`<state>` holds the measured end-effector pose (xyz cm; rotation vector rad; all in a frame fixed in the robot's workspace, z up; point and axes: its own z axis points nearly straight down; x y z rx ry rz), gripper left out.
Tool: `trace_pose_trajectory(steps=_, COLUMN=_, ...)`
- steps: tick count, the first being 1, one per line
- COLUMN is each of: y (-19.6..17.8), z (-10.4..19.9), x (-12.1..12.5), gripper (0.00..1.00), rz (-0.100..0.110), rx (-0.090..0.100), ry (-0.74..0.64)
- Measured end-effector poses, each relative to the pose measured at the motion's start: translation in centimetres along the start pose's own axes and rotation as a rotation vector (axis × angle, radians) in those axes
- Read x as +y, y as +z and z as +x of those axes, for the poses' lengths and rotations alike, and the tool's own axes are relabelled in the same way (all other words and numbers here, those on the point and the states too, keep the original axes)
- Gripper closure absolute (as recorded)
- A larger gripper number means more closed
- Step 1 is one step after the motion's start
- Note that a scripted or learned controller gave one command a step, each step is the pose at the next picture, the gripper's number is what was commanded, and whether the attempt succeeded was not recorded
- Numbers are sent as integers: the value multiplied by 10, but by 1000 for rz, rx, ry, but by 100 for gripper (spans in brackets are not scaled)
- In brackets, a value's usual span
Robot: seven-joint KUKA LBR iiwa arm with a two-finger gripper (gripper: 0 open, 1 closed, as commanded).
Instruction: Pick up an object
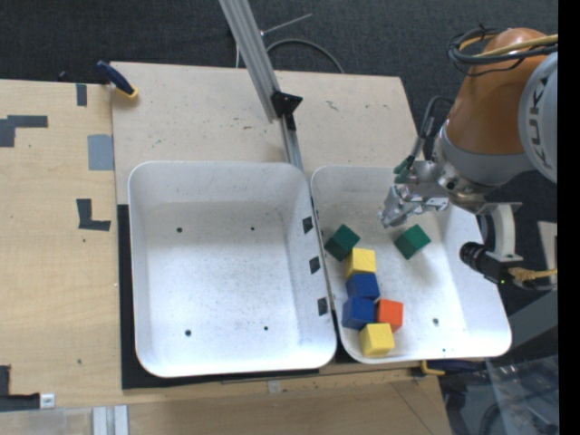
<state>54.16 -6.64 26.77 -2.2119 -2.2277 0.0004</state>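
Seven blocks in right bin (471,329), fingers (396,214) above, grip state unclear

arm (507,107) cropped at right, perhaps elbow hidden

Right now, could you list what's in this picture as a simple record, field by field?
arm: grey and orange, reaching in from the right
gripper: over the right bin, near a green block
right bin contents: two green, two yellow, two blue blocks, one orange
cluster: along the bin's left wall
left bin: white, speckled
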Motion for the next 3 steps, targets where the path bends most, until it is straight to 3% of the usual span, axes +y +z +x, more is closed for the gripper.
trace_pose_trajectory(steps=1, y=-1, z=53, x=8, gripper=100, rz=0, rx=0, ry=0)
trace_pose_trajectory(steps=3, y=34, z=166, x=39, gripper=100, rz=1, rx=-1, ry=1)
